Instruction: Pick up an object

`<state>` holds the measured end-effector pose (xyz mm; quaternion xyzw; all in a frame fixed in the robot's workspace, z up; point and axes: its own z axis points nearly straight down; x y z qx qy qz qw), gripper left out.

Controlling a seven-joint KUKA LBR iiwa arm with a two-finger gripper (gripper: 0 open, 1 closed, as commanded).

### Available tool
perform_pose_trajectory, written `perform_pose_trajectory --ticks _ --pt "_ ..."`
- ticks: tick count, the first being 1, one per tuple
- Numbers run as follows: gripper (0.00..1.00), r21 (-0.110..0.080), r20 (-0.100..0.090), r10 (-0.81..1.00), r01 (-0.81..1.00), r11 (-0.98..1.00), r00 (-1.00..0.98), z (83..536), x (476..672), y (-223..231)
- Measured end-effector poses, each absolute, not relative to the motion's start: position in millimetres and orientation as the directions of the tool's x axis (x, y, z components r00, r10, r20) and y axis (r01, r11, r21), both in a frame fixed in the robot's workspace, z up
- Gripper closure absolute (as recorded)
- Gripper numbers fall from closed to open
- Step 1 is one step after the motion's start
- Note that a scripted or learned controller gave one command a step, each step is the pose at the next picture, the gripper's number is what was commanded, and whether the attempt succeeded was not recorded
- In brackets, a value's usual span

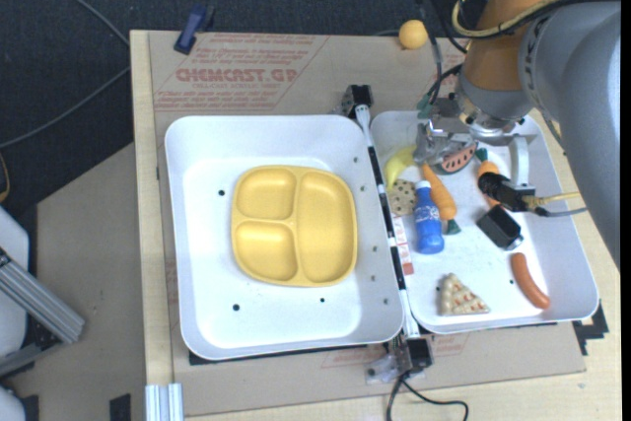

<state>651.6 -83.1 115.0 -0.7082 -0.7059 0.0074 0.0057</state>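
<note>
The gripper (pixel 435 149) hangs low over the far left part of the right bin (pixel 567 261), under the orange-banded wrist. A watermelon slice (pixel 457 157) lies right beside it, touching or nearly so. Just in front lie an orange carrot (pixel 441 195), a blue bottle (pixel 427 222), a yellow banana (pixel 398 166) and a speckled cookie (pixel 400 198). Nearer the front of that bin are a pizza slice (pixel 459 295) and a red sausage (pixel 531 280). Nothing shows as lifted.
The left bin (pixel 197 301) holds a yellow divided plate (pixel 294 224). An orange ball (pixel 413 35) and a blue clip (pixel 191 31) lie on the board behind the bins. The grey arm covers the right bin's far right corner.
</note>
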Motion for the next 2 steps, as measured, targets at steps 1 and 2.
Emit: perform_pose_trajectory --ticks 1,2 --pt "0.00 -0.017 -0.002 1.000 1.000 -0.002 0.002 116 652.1 -83" --pt "0.00 -0.003 0.000 1.000 1.000 -0.002 0.002 84 561.0 -121"
